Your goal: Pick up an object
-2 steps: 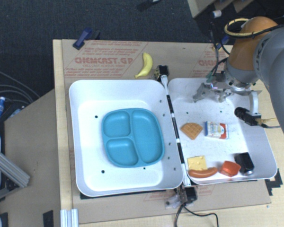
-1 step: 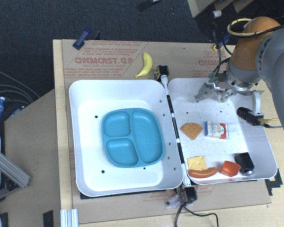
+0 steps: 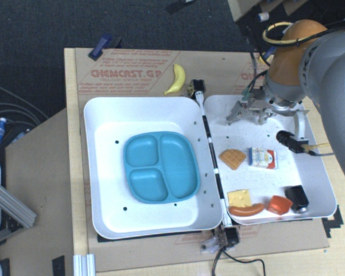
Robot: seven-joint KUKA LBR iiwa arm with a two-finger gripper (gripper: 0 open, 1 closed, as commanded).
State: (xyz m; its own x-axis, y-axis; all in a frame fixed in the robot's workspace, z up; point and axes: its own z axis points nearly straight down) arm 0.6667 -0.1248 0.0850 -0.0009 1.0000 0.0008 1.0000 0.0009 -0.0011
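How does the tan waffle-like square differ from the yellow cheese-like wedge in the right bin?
The tan waffle-like square lies alone mid-bin, turned like a diamond; the yellow cheese-like wedge sits nearer the front edge, touching a brown sausage-shaped piece. The square looks orange-brown and textured; the wedge pale and smooth. Both lie flat in the right white bin.

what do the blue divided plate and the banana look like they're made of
Blue divided plate: likely molded plastic, with a uniform colour, soft sheen and rounded compartment ridges. Banana: probably a plastic toy, given its even bright yellow and smooth surface, though it is too small to be sure.
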